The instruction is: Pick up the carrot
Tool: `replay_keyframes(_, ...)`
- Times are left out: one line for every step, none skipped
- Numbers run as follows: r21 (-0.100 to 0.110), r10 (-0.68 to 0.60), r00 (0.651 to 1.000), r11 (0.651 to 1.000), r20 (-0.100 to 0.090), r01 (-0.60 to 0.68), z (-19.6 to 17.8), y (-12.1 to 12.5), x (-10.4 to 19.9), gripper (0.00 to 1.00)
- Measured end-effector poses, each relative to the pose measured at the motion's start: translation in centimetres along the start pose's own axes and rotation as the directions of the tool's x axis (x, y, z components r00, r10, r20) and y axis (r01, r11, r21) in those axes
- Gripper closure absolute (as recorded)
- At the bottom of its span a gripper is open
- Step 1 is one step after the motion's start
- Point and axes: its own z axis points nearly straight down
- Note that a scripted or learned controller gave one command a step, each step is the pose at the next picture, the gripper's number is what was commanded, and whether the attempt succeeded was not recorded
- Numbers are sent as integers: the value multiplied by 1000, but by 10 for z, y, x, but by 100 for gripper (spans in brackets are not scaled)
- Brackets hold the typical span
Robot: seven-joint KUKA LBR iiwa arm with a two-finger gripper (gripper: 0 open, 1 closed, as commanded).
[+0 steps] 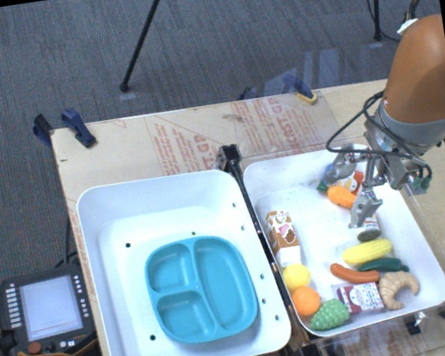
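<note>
The carrot (342, 195) is small and orange with a green top and lies in the far part of the right bin (307, 180). My gripper (351, 190) hangs right over it, below the arm's orange band (419, 70). One finger (337, 169) is on the carrot's far side and the other finger (366, 209) is on its near side. They stand apart, so the gripper is open and straddles the carrot. The carrot's right end is hidden under the gripper body.
The right bin also holds a milk carton (283, 235), a lemon (296, 276), an orange (306, 300), green grapes (330, 313), a red sausage (353, 272), corn (367, 252) and a croissant (399, 286). A blue divided plate (201, 288) lies in the left bin (106, 233).
</note>
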Motion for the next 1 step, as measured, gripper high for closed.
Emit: replay_keyframes(0, 158, 987, 987, -9, -158, 108, -16, -26, 0)
